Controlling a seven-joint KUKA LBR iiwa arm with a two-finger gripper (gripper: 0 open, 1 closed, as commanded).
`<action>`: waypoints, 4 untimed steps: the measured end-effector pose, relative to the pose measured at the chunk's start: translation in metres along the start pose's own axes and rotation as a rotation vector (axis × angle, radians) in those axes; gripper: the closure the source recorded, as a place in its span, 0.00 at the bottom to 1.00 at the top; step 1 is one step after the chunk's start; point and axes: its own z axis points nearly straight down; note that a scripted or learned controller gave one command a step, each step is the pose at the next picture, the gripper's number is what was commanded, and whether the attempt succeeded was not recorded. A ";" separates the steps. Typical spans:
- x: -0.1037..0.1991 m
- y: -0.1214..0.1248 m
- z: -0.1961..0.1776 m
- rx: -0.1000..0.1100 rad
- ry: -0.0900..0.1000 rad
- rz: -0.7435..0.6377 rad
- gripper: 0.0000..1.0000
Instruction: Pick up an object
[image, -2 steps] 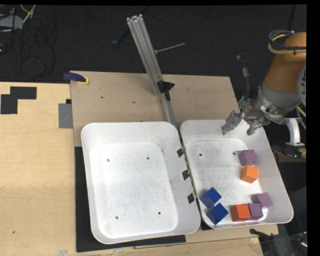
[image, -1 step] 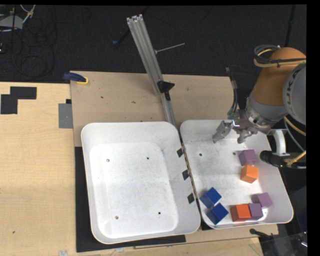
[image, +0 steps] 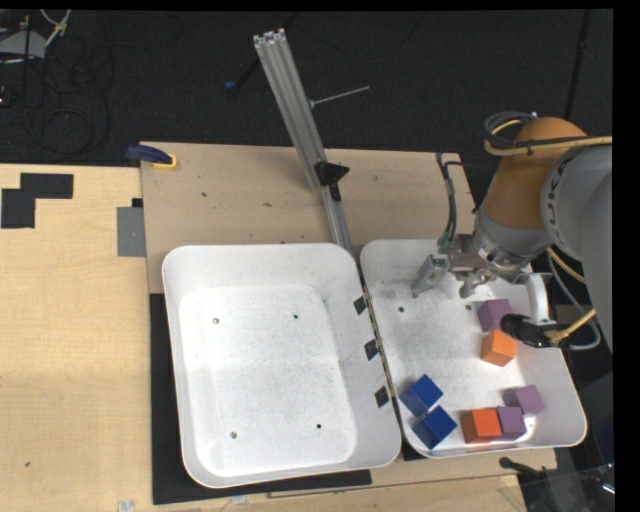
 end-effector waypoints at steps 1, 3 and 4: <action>-0.001 0.001 -0.013 -0.004 -0.001 0.003 1.00; -0.005 0.005 -0.110 -0.012 -0.003 -0.001 1.00; 0.046 0.003 -0.118 -0.006 0.001 0.001 1.00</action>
